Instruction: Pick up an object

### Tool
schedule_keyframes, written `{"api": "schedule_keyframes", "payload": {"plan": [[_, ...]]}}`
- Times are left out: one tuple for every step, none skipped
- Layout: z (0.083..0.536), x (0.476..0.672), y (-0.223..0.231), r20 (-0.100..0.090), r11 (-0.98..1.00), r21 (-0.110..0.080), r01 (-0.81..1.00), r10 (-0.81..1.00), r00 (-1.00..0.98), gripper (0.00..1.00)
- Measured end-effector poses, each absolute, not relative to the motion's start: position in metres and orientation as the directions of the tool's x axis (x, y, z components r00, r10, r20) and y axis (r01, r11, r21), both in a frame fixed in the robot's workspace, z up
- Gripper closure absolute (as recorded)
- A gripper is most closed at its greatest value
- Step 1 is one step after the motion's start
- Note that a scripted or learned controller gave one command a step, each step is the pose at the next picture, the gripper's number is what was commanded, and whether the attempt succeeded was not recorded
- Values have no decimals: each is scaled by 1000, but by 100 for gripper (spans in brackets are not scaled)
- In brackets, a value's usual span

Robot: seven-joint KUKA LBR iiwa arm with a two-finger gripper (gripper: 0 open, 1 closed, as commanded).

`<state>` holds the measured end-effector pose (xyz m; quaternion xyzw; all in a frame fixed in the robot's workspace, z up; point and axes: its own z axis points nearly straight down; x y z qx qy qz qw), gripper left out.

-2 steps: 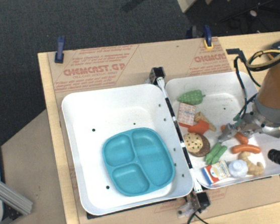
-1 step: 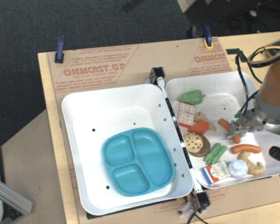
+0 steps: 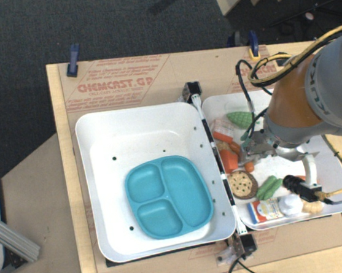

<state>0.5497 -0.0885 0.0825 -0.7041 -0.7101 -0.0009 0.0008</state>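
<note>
The camera view is looking down on a counter [image 3: 120,77] covered with brown board, and red print on that board is reading "CHEMCAST G P" in large letters, with smaller lines beneath that are too fine to read. More red print is showing near the right bin's far edge, mostly hidden by cables.

Two white bins are sitting side by side. The left bin [image 3: 97,142] is holding one blue divided plate [image 3: 168,196] with three compartments, lying toward the near side.

The right bin [image 3: 329,169] is holding the small items. One round chocolate-chip cookie [image 3: 241,184] is lying close to the dividing wall. Two orange carrot-like pieces [image 3: 228,153] are lying just beyond it, one behind the other. Two green items are showing: a ridged green piece [image 3: 240,118] at the far side and a green pod-shaped piece [image 3: 267,187] beside the cookie. One flat packet with red and white marking [image 3: 268,210] is lying at the near edge; its writing cannot be read.

The grey arm with its orange band [image 3: 293,96] is reaching in from the right over the right bin. The hand [image 3: 260,145] is hanging over the middle of that bin, near the carrot-like pieces, and from this angle one cannot tell how it is set or whether it has hold of anything.

Two blue clamps [image 3: 74,59] are gripping the board's far edge, one at each side.
</note>
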Motion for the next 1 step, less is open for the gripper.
{"api": "schedule_keyframes", "payload": {"plan": [[189,600,-20,2,9,11,1000,1000,-9,100]]}}
